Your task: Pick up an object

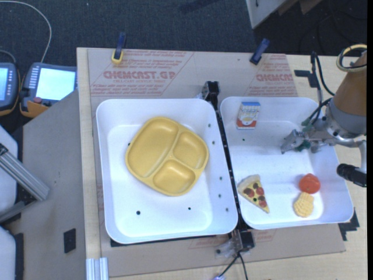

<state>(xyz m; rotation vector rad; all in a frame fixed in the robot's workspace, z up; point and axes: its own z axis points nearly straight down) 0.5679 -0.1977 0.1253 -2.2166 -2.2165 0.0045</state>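
Start at the gripper (pixel 291 143): it hangs low over the middle of the right bin (pixel 274 107), pointing toward the centre divider, and you can't tell from this slanted view how its jaws stand, because the tips blur into cabling and shadow. Nothing shows between them, so treat it as carrying nothing. Under the tips there is just bare white floor, and that is your first risk: a descent from here would likely close on air. The nearest candidates sit apart from it. The small carton (pixel 248 115) stands near the back wall, the pizza slice (pixel 254 192) lies flat by the divider at the front, and the red tomato (pixel 310 184) rests just beside the yellow pineapple piece (pixel 303 205) at the front right. The pizza slice looks thin, so fingers may skid over it. The tomato looks round and may roll away or knock its neighbour. The carton could tip against the wall. In the left bin (pixel 111 174), the yellow divided plate (pixel 167 155) looks too wide to pinch anywhere but its rim.
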